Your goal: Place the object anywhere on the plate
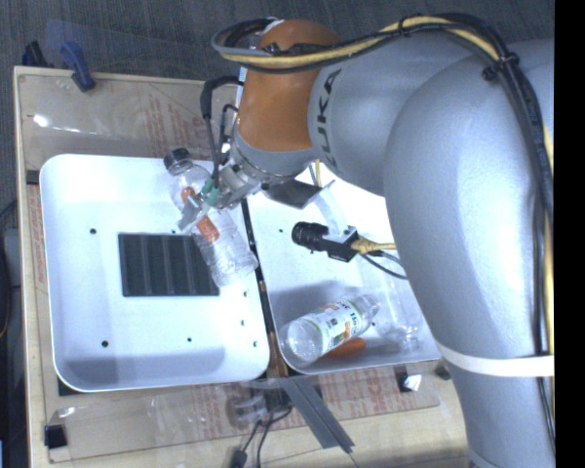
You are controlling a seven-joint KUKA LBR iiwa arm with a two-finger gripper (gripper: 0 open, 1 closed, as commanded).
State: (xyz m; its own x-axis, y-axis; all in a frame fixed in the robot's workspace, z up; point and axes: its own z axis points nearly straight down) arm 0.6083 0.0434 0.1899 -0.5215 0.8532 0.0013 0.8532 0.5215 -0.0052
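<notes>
Gripper (207, 201) is sitting over the right edge of the left bin (68, 261), clamping on a clear plastic bottle (214, 230) with an orange label; fingertips are mostly lost against the bottle and glare. The bottle is lying partly over the dark ribbed plate (161, 264). A second clear bottle (333, 328) is lying in the right bin (302, 364), which the arm is largely covering.

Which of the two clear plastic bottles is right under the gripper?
The clear plastic bottle in the left bin, lying by the dark ridged plate beneath the gripper. The other bottle lies in the right bin, well away from it.
</notes>
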